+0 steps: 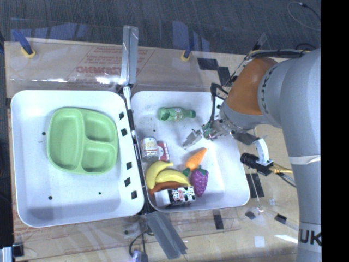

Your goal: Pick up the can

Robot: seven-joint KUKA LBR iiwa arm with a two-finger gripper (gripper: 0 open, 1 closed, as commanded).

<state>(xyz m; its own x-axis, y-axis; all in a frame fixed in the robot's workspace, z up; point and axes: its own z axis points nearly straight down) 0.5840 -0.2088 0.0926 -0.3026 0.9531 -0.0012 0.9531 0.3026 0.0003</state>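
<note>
Gripper [192,138] low over the middle of the right bin [232,192]; width of opening impossible to tell, nothing visibly held. Can [150,148] on its side by that bin's left wall, apart from the gripper. Likely failures: closing short of the can, or rolling it against the wall. Carrot [196,158] just beside the gripper; banana [163,174] touching the can's near side, crowding a grasp. Green bottle [176,113] near the far wall. Green plate [83,140] in the left bin.
</note>
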